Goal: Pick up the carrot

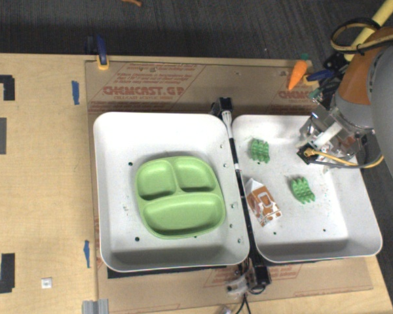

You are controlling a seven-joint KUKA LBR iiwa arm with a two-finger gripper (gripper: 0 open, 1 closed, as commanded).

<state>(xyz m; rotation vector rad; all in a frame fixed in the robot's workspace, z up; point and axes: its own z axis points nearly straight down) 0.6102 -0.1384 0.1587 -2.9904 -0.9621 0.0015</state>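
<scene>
Risk: the carrot (297, 74) lay on the desk (39, 175) just beyond the right bin's (354, 241) far rim, outside both bins. The tool (316, 135), over that bin's far right corner, might descend inside and miss. Tool's spread: could not be told. Right bin held two green blocks (260, 150) and one printed packet (263, 203). Left bin (118, 136) held one green divided plate (180, 195).

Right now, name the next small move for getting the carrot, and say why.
Probably carry the gripper up-view, past the far rim of the right bin: the carrot lies outside both bins on the brown board beyond that rim, while the gripper hangs over the bin's far right part, not above the carrot.
</scene>
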